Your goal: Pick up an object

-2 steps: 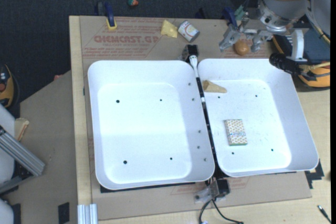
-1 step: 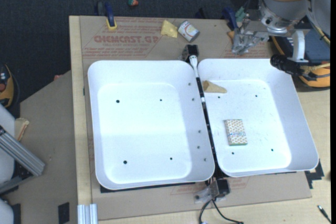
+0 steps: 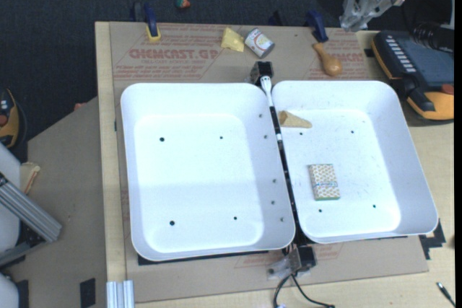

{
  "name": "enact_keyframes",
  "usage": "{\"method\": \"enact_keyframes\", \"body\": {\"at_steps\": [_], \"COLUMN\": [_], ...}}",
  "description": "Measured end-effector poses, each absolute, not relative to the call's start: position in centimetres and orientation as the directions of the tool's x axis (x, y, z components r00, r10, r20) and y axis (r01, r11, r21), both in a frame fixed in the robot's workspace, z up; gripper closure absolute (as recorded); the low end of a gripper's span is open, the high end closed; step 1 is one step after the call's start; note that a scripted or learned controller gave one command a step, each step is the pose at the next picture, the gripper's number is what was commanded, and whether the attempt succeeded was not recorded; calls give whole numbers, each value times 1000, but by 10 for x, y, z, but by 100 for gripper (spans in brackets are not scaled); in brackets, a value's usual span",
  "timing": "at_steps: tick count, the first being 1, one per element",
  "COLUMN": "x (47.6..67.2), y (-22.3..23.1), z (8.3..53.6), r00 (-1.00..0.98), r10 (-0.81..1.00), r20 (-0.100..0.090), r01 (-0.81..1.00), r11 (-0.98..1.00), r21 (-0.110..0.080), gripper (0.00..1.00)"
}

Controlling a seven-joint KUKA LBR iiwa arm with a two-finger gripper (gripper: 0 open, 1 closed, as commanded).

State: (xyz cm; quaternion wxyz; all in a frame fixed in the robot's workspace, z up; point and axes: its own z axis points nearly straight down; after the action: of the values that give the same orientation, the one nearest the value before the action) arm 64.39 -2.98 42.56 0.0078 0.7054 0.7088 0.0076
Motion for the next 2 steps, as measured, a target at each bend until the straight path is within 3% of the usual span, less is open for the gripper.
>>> {"method": "enact_keyframes", "body": {"at_steps": [1, 2], "x": [594, 544], "y": [2, 65], "z": [542, 536], "r00": [-5, -8], "r10": [1000, 1000], "r20": [2, 2], "r01": [1000, 1000], "r11": [5, 8], "r21": [19, -3], "gripper": [100, 100]}}
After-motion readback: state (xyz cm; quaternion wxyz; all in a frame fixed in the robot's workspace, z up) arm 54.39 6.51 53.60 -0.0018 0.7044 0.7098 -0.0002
